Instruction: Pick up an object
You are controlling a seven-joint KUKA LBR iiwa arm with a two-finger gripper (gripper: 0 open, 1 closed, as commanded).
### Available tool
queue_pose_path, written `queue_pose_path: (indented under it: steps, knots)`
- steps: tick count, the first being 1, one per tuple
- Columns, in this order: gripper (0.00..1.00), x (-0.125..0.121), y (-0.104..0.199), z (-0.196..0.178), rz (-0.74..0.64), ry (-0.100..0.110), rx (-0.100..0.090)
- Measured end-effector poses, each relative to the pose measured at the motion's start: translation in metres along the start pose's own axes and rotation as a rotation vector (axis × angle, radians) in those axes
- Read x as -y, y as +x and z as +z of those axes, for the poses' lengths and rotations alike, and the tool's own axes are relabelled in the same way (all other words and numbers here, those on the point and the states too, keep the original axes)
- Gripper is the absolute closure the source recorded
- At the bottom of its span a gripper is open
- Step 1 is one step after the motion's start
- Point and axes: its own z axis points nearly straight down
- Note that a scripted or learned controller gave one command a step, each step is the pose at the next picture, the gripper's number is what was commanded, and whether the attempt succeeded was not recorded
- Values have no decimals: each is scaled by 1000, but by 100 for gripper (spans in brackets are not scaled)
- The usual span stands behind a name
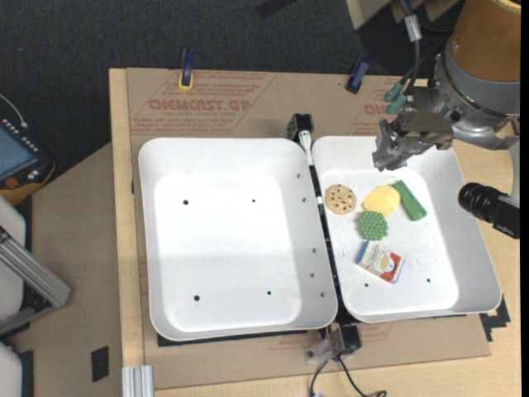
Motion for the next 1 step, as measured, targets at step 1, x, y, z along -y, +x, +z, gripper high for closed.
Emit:
queue_pose_path:
  steps: [1]
  knots:
    - [100,13,9,39,3,22,3]
